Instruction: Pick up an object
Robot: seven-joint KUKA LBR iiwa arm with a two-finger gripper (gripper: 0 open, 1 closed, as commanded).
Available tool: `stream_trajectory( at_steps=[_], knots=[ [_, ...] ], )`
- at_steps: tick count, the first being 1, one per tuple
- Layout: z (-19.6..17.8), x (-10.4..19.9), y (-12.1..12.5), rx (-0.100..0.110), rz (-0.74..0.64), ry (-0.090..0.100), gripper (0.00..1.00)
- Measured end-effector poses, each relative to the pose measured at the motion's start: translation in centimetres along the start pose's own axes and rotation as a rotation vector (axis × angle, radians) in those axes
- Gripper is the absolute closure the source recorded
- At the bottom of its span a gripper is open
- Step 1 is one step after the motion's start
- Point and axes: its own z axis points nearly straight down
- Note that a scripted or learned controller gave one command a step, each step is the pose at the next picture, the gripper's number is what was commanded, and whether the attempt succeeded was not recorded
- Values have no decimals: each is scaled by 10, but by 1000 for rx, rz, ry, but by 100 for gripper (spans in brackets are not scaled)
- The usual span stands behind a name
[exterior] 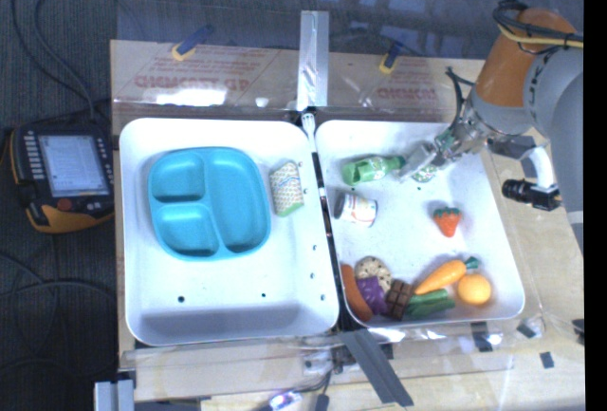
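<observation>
While a blue tray [207,200] sits in the left bin [142,305], a green bottle [372,169] is seen near the right bin's back wall, likely light, stiff, slippery, best gripped mid-body; gripper [438,153] just beside it, opening indeterminate.

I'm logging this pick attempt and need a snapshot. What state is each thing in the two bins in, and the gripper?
Gripper: low in the right bin, beside the green bottle; jaws unclear.
Green bottle: lying on its side.
Small white cup: tipped over.
Strawberry: lying alone on the bin floor.
Carrot: lying in the front pile.
Blue tray: flat in the left bin.
</observation>
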Motion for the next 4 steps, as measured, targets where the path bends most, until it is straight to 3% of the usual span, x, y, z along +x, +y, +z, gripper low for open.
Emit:
stream_trajectory(
  at_steps=[1, 2, 3, 4],
  knots=[
    [-21, 31, -2, -3, -149, -13, 0],
    [-1, 46, 17, -5, -45, -10, 0],
    [3, 1, 9, 1, -18, 11, 0],
    [-7, 0, 10, -3, -20, 1, 100]
  ],
)
